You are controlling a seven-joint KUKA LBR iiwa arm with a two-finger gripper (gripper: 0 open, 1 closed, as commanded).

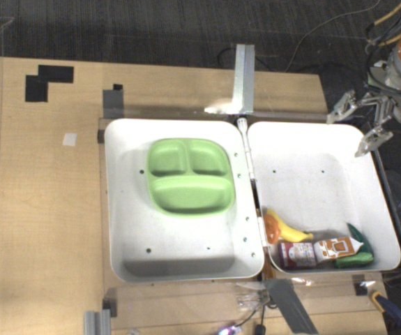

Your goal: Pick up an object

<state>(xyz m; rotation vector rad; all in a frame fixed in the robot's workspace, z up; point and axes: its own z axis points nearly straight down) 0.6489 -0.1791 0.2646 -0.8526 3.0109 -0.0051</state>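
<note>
Tool point(358, 126) spread wide, holding nothing — above right bin's point(326, 187) far corner, well apart from bottle point(319, 250)

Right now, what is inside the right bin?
In the right bin, along its near edge, lie a yellow banana-like toy, a brown bottle and a green item. Whatever lies under them is covered.

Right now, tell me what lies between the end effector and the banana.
In the camera view, only bare white floor of the right bin lies between the end effector and the banana.
</note>
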